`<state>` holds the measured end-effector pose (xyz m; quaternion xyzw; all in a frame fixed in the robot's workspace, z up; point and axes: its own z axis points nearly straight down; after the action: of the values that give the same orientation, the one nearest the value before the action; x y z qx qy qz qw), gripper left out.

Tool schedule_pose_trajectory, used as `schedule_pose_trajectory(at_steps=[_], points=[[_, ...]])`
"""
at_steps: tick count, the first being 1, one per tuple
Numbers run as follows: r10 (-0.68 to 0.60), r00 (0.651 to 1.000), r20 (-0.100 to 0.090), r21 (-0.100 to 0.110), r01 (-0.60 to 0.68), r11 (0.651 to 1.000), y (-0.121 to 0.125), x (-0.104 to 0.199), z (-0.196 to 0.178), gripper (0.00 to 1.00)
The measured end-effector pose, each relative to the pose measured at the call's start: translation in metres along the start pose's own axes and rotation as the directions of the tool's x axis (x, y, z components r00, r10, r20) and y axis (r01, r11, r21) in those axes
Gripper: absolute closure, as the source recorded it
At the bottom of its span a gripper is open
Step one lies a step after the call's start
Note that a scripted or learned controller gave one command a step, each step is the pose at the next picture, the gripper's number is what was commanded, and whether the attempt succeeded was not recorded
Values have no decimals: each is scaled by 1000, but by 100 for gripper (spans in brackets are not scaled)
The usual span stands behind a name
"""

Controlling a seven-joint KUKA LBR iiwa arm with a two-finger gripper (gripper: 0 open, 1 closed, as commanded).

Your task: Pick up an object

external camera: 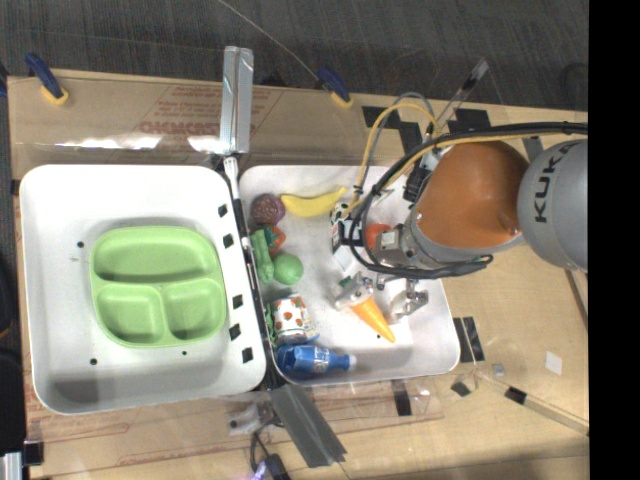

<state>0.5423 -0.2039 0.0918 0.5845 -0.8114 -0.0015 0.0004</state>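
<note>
My gripper [378, 296] hangs over the right part of the right bin [440, 343], below the arm's orange band. Its two metal fingers [351, 289] stand apart, so it is open. An orange cone-shaped toy [376, 318] lies on the bin floor just under and between the fingertips, with its point toward the front right; I cannot tell whether the fingers touch it. Along the bin's left side lie a yellow banana [312, 203], a dark round fruit [267, 209], a green toy [279, 266], a spotted white can [290, 315] and a blue bottle [312, 360].
The left bin [50, 368] holds a green divided tray [155, 285]. A bundle of cables [385, 183] loops off the wrist over the right bin's back. A metal divider [238, 98] stands between the bins at the back.
</note>
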Motion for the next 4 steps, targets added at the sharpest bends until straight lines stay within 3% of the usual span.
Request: schedule_pose_trajectory(at_steps=[1, 2, 3, 4], points=[[-10, 1000, 2, 2, 10, 1000, -1, -5, -10, 100], [-11, 1000, 2, 2, 11, 1000, -1, -5, -10, 0], [128, 992, -1, 0, -128, 992, 60, 25, 1, 0], [117, 993, 2, 2, -117, 993, 59, 21, -10, 100]])
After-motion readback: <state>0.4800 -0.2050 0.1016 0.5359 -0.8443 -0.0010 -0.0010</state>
